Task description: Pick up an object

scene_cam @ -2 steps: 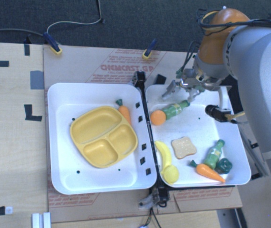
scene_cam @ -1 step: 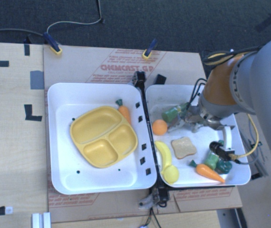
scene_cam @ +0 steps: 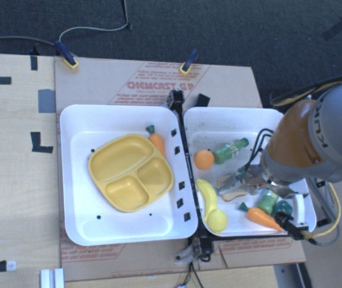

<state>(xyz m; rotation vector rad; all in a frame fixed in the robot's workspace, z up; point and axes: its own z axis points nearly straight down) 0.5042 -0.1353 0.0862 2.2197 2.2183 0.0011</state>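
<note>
Over the right bin [scene_cam: 231,116], the arm [scene_cam: 303,140] hangs beside a carrot [scene_cam: 262,217].

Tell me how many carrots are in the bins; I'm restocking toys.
2: one carrot in the left bin beside the yellow tray, another carrot in the right bin's near corner. The arm may hide more.

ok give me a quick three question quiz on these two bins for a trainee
1. True or false: the yellow divided tray lies in the left bin.
2. Which lies against the tray's far right edge? A) a carrot B) a banana C) a bottle
3. Fill in: in the right bin, the orange ball sits beside a green ____.

Key: 1 true; 2 A; 3 bottle. Also in the right bin: a banana, a lemon and a second carrot, near the tool.
</note>
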